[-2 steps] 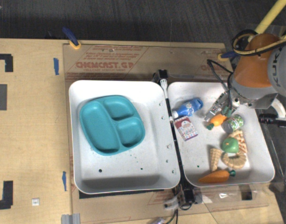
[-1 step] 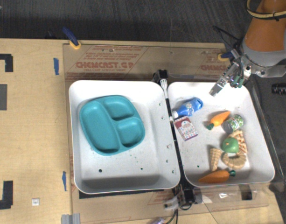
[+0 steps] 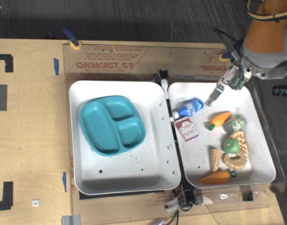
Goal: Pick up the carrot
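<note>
Orange and tapered, the carrot (image 3: 220,119) lies in the right bin (image 3: 262,139), just below and slightly right of the jaws (image 3: 212,98), apart from them. Whether the jaws are open or closed cannot be told. A blue packet (image 3: 189,108) sits just left of and below them. A second carrot (image 3: 215,176) lies far below. The teal tray (image 3: 112,123) rests in the left bin (image 3: 87,172).

You see the arm (image 3: 267,27) with a big orange rounded body, a yellowish ring near its top and a light grey collar below. Black cables run beside it. The gripper (image 3: 212,97) is slim, pale metal.
</note>
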Available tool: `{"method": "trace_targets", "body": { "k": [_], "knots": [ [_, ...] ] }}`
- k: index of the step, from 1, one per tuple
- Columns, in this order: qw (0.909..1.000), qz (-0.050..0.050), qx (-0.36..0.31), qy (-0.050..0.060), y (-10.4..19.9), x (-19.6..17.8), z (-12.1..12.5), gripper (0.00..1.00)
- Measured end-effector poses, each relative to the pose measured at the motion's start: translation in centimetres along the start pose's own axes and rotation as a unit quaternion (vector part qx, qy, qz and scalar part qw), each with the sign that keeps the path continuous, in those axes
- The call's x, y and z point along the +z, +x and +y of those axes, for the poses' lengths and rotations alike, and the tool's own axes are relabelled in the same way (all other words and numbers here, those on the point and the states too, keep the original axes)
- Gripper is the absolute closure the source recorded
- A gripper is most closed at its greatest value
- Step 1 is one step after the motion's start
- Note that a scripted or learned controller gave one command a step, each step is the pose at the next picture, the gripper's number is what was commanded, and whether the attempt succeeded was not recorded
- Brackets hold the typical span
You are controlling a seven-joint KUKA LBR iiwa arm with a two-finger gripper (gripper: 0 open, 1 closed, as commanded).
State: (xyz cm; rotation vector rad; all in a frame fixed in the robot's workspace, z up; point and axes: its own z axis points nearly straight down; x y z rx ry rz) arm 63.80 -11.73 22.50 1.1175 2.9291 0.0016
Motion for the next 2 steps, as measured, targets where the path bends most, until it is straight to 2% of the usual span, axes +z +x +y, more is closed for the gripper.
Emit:
{"method": "trace_targets", "body": {
  "k": [1, 2],
  "knots": [
    [0.9997, -0.003, -0.026, -0.002, 4.03, 12.67, -5.49, 0.0],
    [0.9997, -0.003, -0.025, -0.003, 4.05, 11.85, -5.4, 1.0]
  ]
}}
